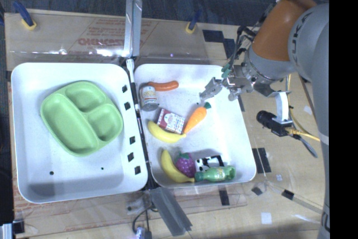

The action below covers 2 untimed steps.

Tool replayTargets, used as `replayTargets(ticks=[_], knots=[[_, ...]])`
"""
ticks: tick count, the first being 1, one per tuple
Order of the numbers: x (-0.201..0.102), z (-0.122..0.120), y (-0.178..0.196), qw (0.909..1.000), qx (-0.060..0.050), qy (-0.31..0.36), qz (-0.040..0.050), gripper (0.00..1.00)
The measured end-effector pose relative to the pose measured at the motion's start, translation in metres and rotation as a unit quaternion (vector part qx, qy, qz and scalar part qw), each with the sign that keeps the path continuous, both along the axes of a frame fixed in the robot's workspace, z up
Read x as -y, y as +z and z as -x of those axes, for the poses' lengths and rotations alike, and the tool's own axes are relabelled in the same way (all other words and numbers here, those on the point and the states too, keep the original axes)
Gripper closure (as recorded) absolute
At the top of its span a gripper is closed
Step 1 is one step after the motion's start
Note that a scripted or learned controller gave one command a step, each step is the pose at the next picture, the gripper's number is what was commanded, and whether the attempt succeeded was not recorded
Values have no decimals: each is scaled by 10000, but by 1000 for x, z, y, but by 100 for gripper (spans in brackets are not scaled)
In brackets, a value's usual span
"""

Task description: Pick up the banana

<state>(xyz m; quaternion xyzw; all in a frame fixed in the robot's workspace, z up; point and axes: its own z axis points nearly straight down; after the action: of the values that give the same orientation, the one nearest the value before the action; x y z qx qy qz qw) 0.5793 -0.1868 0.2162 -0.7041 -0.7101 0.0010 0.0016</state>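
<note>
Two yellow bananas lie in the right bin (241, 137). One banana (158, 132) lies mid-bin, partly under a red carton (170, 120). The other banana (169, 168) curves along the bin's front left, beside purple grapes (186, 164). My gripper (220, 93) hangs over the bin's upper right, just above the leafy end of a carrot (194, 117). It is open, with nothing between its fingers, and well apart from both bananas.
The right bin also holds a sausage (163, 85), a small can (149, 96), a green bottle (215, 174) and a black-and-white toy (209, 162). In the left bin (28, 137) sits a green divided plate (83, 116). A ridge with black clips (132, 120) separates the bins.
</note>
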Motion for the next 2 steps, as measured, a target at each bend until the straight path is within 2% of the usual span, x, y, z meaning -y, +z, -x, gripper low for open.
replayTargets(ticks=[1,2], knots=[[-71,18,-25,9978,-3,668,-1,0],[-89,23,-118,9725,68,2330,16,0]])
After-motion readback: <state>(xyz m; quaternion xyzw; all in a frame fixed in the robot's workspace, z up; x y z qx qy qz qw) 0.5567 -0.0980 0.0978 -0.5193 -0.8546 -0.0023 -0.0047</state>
